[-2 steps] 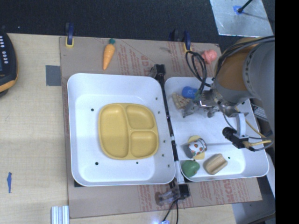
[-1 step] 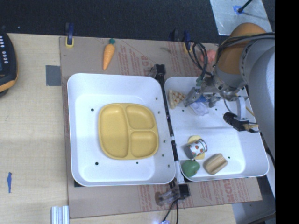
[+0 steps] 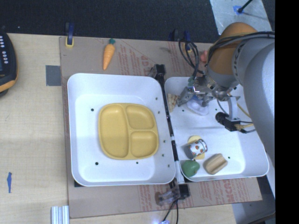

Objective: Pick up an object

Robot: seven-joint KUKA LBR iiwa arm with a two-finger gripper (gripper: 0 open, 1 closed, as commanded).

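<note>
Near rim of right bin (image 3: 252, 174): green object (image 3: 190, 167), tan block (image 3: 215, 164) and small patterned cup (image 3: 197, 147) clustered, yellow divided tray (image 3: 128, 130) in left bin (image 3: 79, 125), pincer (image 3: 198, 99) low at right bin's far end, state undeterminable, carrot (image 3: 108, 55) on table (image 3: 32, 125) beyond.

A pale wooden bench (image 3: 32, 139) under a brown cardboard sheet (image 3: 135, 55), with dark carpeted floor (image 3: 117, 8) beyond its far edge.

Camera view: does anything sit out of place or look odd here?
One thing: a toy carrot lies on the bench above the left bin, outside both bins. The yellow divided plate sits slightly askew in that bin. Nothing looks spilled or damaged.
</note>
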